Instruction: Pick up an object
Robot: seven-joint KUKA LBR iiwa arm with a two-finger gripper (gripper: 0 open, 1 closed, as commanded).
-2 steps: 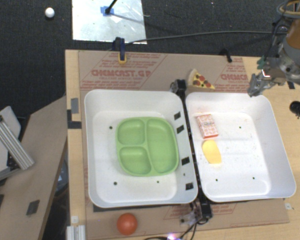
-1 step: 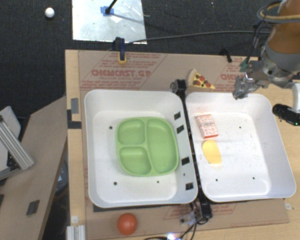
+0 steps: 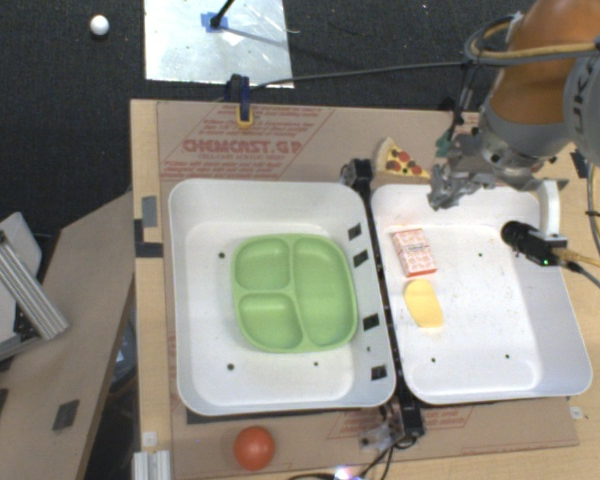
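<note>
The gripper (image 3: 444,196) is hanging over the far left corner of the right bin (image 3: 500,343), close above the back rim; whether it is released or clenched cannot be told from this slant, as the tip is showing only as a dark grey cluster. The grey arm with its orange band (image 3: 555,43) is reaching in from the right behind it.

Nearest the gripper, a small pink-and-white patterned box (image 3: 413,251) is lying flat on the floor of the right bin, near that bin's left wall and apart from the tip; just in front of the box, a yellow piece (image 3: 423,304) is lying on the same floor, very close to the box, though whether they are touching is unclear. Just beyond the bin's back rim, to the left of the gripper, a toy pizza slice (image 3: 401,160) is resting on the brown board (image 3: 180,148).

Further out, a green divided plate (image 3: 293,292) is sitting in the middle of the left bin (image 3: 205,233); an orange-red ball (image 3: 253,447) is resting on the bench in front of the left bin; a blue clamp (image 3: 239,96) is gripping the board's far edge; a small white ball (image 3: 99,25) is lying on the dark floor, well apart from both bins.
</note>
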